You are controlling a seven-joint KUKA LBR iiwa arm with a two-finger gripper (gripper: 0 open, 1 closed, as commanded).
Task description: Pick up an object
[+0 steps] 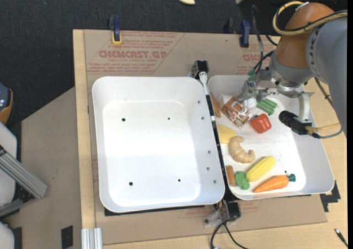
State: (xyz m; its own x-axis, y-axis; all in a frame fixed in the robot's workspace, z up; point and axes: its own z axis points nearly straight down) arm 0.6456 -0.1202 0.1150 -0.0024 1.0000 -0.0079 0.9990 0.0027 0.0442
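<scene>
While the gripper hangs low over the far end of the right bin, whether it is spread or pinching anything I cannot tell from here. Candidates crowd beneath it: a brown-and-white block, green pepper, red pepper; nearer lie a croissant, corn cob and carrot. Best bet: single out one piece, straddle it squarely, lift straight up.
</scene>
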